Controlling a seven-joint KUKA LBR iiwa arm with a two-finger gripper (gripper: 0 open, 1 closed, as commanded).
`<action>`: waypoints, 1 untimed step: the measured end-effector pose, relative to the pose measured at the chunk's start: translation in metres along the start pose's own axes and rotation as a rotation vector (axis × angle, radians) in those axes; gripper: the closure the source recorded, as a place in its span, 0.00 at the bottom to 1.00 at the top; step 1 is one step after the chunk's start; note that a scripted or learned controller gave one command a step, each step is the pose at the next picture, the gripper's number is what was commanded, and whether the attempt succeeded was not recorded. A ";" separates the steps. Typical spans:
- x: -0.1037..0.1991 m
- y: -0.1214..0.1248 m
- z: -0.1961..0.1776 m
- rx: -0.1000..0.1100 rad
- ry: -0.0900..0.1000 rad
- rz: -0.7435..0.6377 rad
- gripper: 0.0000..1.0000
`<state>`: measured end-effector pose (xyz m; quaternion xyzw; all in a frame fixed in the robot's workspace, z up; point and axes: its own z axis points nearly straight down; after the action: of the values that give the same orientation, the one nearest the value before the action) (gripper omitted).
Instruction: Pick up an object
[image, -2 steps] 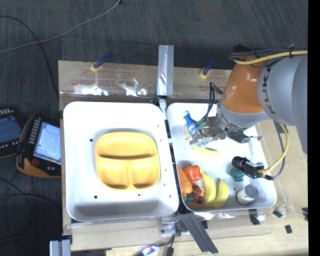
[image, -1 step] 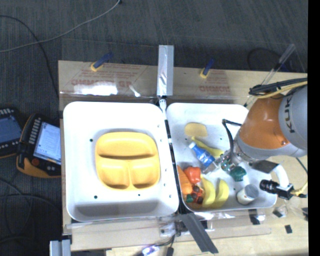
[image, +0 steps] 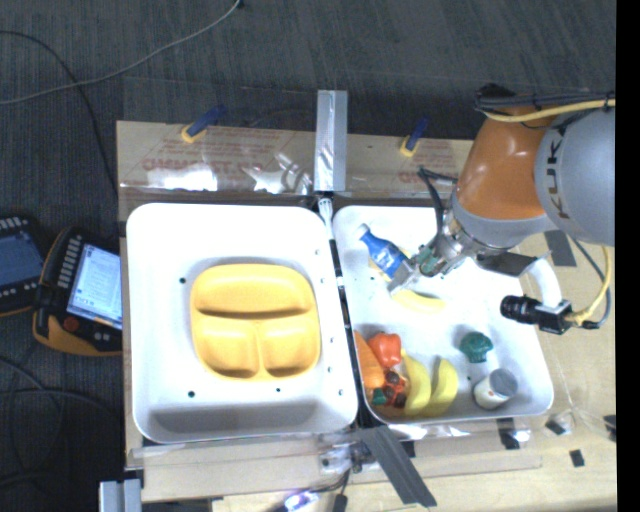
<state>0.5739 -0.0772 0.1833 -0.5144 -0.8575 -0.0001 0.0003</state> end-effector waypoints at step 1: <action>0.011 0.046 0.001 0.003 0.001 0.236 1.00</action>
<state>0.6091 -0.0456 0.1826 -0.6119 -0.7909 0.0009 0.0012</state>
